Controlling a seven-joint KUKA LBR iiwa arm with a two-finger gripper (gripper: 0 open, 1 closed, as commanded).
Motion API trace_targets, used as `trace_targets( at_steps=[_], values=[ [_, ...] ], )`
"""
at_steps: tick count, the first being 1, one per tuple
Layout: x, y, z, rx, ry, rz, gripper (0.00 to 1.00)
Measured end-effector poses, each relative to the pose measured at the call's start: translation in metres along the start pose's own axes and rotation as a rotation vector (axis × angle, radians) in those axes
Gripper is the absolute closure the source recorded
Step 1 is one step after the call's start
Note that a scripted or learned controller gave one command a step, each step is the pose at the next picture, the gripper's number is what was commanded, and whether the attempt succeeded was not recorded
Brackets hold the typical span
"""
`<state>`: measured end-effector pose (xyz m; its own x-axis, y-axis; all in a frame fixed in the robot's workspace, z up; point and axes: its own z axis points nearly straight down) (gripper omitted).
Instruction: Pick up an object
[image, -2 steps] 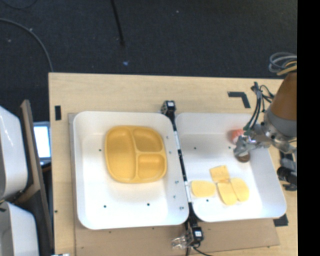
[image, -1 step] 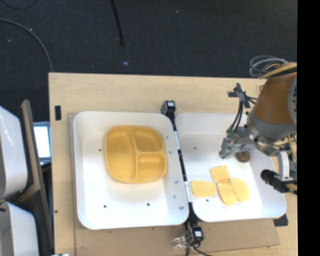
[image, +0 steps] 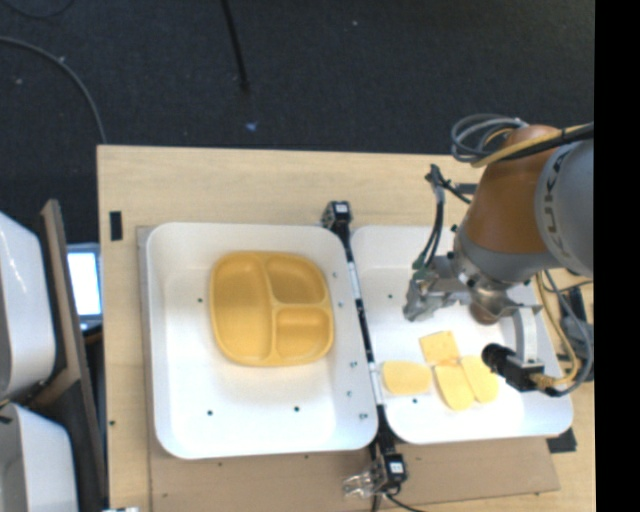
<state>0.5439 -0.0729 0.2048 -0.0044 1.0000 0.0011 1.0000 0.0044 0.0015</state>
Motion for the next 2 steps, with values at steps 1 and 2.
trace_targets(
  at_steps=[1, 2],
  values=[
    [0.050, 0.010, -0.002, 0.001, 0.000, 0.001, 1.00],
    [0.099, 0.001, -0.002, 0.001, 0.000, 0.000, 1.00]
  ],
)
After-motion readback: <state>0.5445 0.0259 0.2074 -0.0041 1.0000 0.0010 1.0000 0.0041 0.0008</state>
